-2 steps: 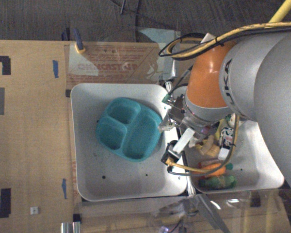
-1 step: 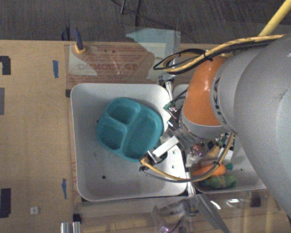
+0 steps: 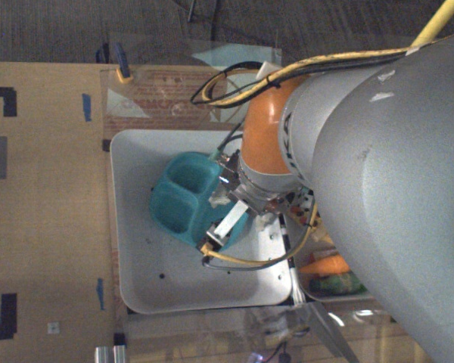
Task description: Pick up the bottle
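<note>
Camera view: the arm point(image 3: 378, 165) reaches over the left bin point(image 3: 136, 225). The gripper point(image 3: 238, 199) is low over a teal divided tray point(image 3: 178, 195) mid-bin, and the wrist hides its grip, so I can't tell. The right bin point(image 3: 340, 299) holds an orange thing point(image 3: 329, 265) and a green thing point(image 3: 337, 283). Can't tell where the bottle is.

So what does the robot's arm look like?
It's a big, round, smooth grey arm with a bright orange band near its wrist. A yellow cable runs along the top of it, and a thin black cable loops beside that.
</note>
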`<state>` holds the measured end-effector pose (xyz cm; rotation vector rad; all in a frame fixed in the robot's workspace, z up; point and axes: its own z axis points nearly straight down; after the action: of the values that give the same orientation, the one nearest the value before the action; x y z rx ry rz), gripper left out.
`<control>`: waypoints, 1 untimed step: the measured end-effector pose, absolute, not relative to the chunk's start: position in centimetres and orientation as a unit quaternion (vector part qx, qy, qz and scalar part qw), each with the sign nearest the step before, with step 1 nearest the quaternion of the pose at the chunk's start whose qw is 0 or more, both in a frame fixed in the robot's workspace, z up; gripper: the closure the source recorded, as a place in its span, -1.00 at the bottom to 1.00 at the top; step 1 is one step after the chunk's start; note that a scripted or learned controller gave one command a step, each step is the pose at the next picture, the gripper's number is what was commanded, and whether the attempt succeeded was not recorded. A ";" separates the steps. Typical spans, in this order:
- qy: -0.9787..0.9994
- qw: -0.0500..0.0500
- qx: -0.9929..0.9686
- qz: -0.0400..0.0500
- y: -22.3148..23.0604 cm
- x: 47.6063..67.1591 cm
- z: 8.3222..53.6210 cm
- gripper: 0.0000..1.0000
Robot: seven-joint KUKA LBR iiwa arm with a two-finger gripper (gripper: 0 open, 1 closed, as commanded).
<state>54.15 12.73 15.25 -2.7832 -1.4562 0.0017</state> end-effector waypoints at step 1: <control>-0.423 0.001 -0.906 -0.003 12.9 58.7 10.7 -1.00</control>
<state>58.72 12.86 10.66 -2.8452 -1.3278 -0.0101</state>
